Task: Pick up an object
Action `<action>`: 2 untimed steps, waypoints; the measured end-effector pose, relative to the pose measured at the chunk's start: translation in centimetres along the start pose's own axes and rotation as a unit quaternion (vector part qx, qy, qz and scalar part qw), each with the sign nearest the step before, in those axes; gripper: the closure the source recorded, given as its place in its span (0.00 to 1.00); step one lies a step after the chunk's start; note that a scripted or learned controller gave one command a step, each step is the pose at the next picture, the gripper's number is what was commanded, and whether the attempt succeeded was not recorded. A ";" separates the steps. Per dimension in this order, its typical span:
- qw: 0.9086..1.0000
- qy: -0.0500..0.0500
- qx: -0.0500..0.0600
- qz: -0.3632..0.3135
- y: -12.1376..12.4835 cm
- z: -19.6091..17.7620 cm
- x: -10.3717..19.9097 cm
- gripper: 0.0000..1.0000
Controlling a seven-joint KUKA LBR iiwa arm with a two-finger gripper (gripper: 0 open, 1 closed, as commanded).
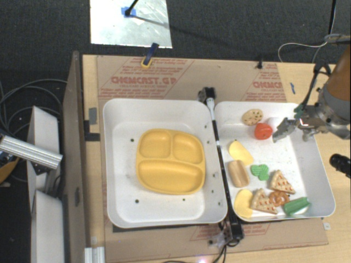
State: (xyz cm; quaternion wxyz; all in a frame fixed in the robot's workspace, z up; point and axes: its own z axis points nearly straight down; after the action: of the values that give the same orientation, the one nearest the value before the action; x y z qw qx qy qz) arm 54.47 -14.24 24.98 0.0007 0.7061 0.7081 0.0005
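While arm cut off at right edge, tool [294,127] spread, empty, beside red toy [264,131].

Right-hand white bin [315,171], right side of frame: round tan cookie [252,116] and red tomato-ish piece [264,131] up top, green bits lower down.

At the right edge of the frame you lose most of the arm [339,92]; only its wrist end shows. The gripper [295,127] is small and blurred, so you cannot judge its fingers. The waffle piece [264,201] hides part of the yellow piece [242,203], and a dark object [342,164] at mid-right, perhaps a clamp, is cut off.
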 end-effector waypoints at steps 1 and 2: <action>1.000 -0.001 0.000 -0.002 4.9 4.4 -0.9 0.00; 1.000 -0.002 -0.001 -0.001 10.7 14.0 -2.6 0.00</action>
State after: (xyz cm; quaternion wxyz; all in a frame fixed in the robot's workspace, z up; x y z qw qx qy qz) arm 65.18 -16.78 11.01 0.0027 0.7053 0.7089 -0.0002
